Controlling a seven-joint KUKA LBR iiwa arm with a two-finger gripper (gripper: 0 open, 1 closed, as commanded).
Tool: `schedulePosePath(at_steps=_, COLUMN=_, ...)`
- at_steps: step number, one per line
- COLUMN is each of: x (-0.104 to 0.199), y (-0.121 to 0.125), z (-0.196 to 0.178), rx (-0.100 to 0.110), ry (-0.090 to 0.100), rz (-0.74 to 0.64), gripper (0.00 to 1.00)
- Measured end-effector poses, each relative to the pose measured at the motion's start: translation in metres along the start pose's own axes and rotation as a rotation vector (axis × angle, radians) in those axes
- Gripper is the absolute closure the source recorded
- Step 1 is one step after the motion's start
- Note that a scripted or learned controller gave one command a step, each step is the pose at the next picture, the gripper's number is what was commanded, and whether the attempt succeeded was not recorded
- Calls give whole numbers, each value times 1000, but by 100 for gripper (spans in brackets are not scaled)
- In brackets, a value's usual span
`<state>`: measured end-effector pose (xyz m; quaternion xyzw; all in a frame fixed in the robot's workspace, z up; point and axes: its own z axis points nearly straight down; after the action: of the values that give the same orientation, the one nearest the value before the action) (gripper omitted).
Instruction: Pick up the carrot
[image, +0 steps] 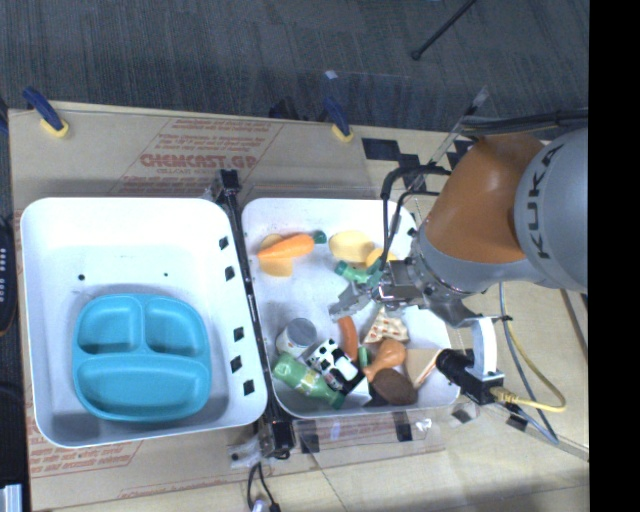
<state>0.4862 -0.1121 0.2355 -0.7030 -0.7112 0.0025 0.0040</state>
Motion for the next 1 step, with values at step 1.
schedulePosePath(at_steps=1, x=-20, y=-4, z=121, rx=-15, ry=-4, rz=-20, gripper=0)
